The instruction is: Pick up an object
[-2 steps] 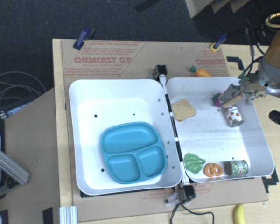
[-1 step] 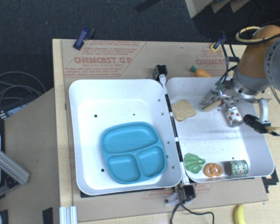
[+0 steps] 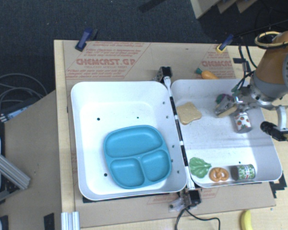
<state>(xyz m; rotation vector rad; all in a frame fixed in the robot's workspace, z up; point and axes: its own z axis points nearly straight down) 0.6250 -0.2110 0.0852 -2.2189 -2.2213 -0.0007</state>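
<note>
My gripper (image 3: 226, 108) hangs low over the upper part of the right bin (image 3: 259, 150), reaching in from the right below the orange band of the arm (image 3: 271, 63). A small purple and green item (image 3: 223, 98) lies right at its upper side, partly hidden. Just right of and below the gripper sits a small white piece with red spots (image 3: 243, 122). A tan cookie-shaped piece (image 3: 188, 113) rests to its left near the bin's left wall. Along the front wall lie a green leaf (image 3: 199, 167), an orange pretzel (image 3: 219, 175) and a small can (image 3: 243, 172).
The left bin (image 3: 86, 104) holds a blue divided plate (image 3: 137, 155). A small carrot (image 3: 207, 74) lies on the bench behind the right bin, and a yellow banana tip (image 3: 246, 219) at the bench's front. Clamps and cables ring the bench.
</note>
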